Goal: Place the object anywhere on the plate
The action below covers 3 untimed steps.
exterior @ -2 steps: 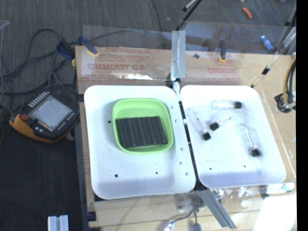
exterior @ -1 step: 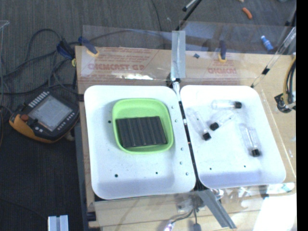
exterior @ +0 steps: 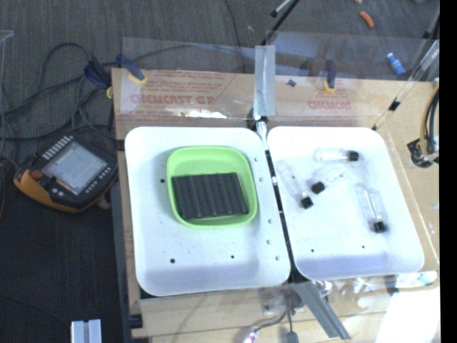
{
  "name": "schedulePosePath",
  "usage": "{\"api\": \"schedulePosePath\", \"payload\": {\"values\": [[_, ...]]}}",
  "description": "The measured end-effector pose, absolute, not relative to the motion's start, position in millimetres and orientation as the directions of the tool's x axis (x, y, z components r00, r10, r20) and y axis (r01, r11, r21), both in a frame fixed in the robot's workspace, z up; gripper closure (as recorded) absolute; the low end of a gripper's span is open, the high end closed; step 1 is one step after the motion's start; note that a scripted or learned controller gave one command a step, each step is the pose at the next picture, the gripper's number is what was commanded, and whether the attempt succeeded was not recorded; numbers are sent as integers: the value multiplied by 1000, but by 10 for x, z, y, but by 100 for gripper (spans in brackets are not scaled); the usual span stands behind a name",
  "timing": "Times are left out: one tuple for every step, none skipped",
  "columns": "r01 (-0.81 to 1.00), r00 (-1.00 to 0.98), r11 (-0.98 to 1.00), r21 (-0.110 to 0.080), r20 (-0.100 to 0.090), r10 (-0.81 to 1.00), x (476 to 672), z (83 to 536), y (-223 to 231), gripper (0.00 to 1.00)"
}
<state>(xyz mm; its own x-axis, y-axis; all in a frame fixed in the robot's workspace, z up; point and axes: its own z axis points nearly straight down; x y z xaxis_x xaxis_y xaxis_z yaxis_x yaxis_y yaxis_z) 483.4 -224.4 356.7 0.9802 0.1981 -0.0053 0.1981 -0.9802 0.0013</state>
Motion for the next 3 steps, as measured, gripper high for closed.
{"api": "schedulePosePath", "payload": {"values": [[198,980,-980,1,-4,198,4854,4147,-2243,0],[201,980,-980,-3,-5,201,4833,2911,-2231,0],[199,980,-980,-2,-6,199,4829,2506,-2234,0]]}}
